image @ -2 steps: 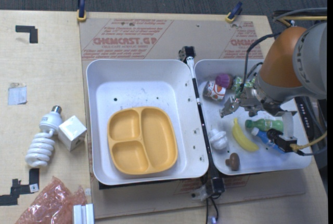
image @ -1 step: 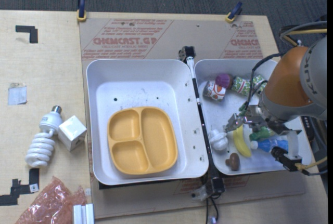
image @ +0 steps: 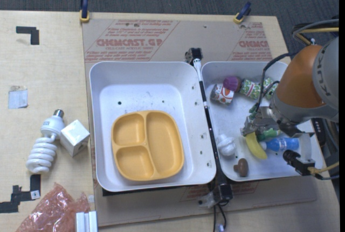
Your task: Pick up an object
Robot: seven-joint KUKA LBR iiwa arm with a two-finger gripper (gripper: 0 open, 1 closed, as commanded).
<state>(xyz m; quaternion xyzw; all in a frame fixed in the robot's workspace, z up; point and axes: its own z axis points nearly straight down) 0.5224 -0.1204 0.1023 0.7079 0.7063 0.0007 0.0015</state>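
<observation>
The right bin [image: 215, 72] holds several small objects. A yellow banana [image: 255, 147] lies near its front, beside a blue bottle [image: 282, 144] and a green item [image: 268, 133]. My gripper [image: 252, 124] is low in this bin, just above the banana's upper end and against the green item. The arm's orange band [image: 301, 84] hangs over the bin's right side and hides part of it. A white object [image: 226, 145] and a brown one [image: 241, 167] lie to the front left. At the back are a purple ball [image: 232, 83], a small can [image: 221, 95] and a green-and-white pouch [image: 252, 87].
The left bin [image: 102, 80] holds a yellow divided plate [image: 146, 145]. On the bench to the left lie a spiral light bulb [image: 43, 146], a white cube [image: 75, 137] and a red mesh bag [image: 54, 206]. Cables run along the right bin's right edge.
</observation>
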